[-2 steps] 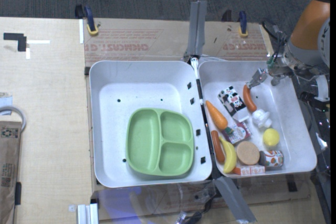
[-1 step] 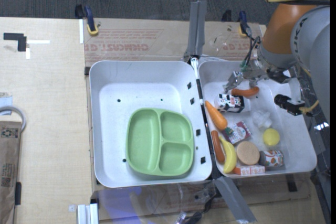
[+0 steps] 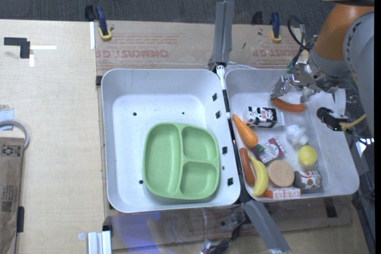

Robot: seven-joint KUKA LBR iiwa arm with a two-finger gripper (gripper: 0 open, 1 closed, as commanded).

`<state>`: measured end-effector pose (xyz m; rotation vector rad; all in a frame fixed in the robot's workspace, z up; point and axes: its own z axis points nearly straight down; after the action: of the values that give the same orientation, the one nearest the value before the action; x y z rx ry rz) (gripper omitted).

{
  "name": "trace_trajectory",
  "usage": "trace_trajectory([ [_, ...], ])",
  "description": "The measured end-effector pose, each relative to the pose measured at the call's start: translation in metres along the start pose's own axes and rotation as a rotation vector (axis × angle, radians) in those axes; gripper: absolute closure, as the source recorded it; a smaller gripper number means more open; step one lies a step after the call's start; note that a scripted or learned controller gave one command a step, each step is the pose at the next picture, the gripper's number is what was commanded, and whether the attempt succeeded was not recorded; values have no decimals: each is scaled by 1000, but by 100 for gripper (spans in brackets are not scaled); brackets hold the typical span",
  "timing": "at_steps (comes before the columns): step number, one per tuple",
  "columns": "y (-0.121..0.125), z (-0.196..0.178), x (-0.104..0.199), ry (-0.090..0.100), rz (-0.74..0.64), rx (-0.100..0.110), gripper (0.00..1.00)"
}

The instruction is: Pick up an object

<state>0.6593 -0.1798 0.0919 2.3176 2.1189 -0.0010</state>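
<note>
My gripper [image 3: 293,92] hangs over the far part of the right bin [image 3: 339,187], open, with its fingertips spread apart. Just in front of it lies an orange-red sausage [image 3: 289,105] on the bin floor, not between the fingers. Further objects lie in the same bin: a black-and-white small box [image 3: 262,117], a carrot [image 3: 244,130], a white crumpled piece [image 3: 294,134], a yellow lemon [image 3: 307,155], a banana [image 3: 259,177], a round tan disc [image 3: 281,173] and a red sausage [image 3: 247,165].
The left bin [image 3: 119,128] holds a green divided plate [image 3: 181,160]. A grey divider post [image 3: 223,33] stands between the bins at the back. Cables [image 3: 333,119] hang by the arm at the right bin's far right side.
</note>
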Motion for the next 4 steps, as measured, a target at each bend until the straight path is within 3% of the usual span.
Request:
trace_trajectory([
  [1, -35, 1, 38, 1, -5, 2, 0],
  [2, -47, 1, 40, 1, 39, 2, 0],
  [3, -47, -7, 39, 1, 42, 5, 100],
  [4, -47, -7, 39, 1, 42, 5, 0],
])
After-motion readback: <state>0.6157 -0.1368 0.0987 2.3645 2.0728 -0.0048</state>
